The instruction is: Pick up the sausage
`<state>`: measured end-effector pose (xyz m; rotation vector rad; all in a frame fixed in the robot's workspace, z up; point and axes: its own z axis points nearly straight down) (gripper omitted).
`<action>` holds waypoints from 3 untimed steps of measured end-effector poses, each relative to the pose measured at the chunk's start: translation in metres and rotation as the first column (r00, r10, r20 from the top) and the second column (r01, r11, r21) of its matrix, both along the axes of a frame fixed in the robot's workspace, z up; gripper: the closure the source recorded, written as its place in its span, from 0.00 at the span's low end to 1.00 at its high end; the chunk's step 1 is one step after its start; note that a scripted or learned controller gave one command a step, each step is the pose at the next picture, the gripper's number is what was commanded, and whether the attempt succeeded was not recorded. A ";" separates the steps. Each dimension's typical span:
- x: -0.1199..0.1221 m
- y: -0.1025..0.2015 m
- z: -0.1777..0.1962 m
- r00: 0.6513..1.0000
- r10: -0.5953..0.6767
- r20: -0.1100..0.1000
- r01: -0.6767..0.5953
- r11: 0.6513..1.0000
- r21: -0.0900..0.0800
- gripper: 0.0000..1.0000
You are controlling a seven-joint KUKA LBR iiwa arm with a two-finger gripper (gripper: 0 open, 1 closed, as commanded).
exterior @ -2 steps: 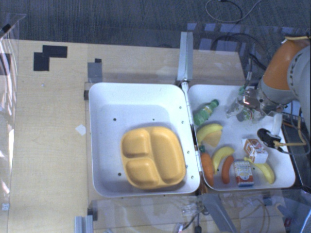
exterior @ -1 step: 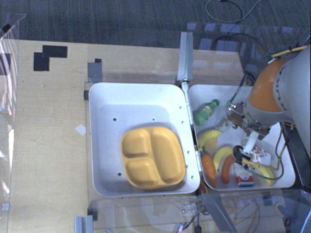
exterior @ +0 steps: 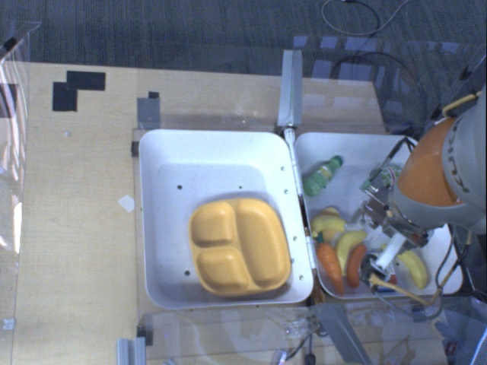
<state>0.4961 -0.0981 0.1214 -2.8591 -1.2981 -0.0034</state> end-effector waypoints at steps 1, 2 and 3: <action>-0.005 0.009 -0.028 0.980 0.200 0.016 -0.200 0.980 -0.015 0.00; -0.002 -0.028 -0.029 0.982 0.186 0.020 -0.186 0.983 -0.009 0.00; -0.003 -0.055 -0.029 0.918 0.396 0.015 -0.395 0.918 -0.012 0.00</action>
